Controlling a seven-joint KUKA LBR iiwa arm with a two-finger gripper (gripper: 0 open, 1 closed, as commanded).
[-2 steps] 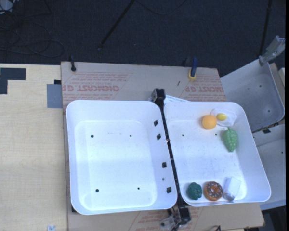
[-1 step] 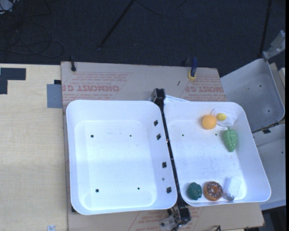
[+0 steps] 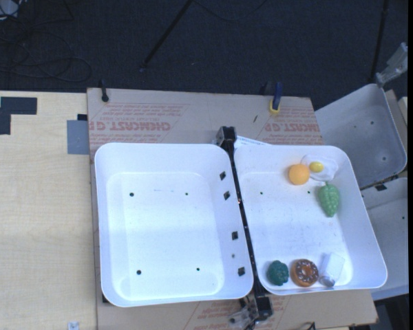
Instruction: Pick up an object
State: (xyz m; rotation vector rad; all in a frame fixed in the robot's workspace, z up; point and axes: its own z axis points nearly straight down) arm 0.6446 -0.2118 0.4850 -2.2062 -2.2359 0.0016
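Two white bins sit side by side. The right bin (image 3: pixel 310 225) holds several small objects. An orange ball (image 3: pixel 299 174) lies near its far edge, beside a fried-egg toy (image 3: pixel 319 167) with a yellow yolk. A green bumpy vegetable (image 3: pixel 329 199) lies just below them. Along the near edge sit a dark green round piece (image 3: pixel 278 273), a brown sprinkled donut (image 3: pixel 304 273) and a white translucent piece (image 3: pixel 332 267).
The left bin (image 3: pixel 110 184) adjoins the right one along a black clipped divider (image 3: pixel 235 212). Both rest on a cardboard sheet (image 3: pixel 165 119) on a wooden bench. A grey metal plate (image 3: pixel 372 126) stands at the right.
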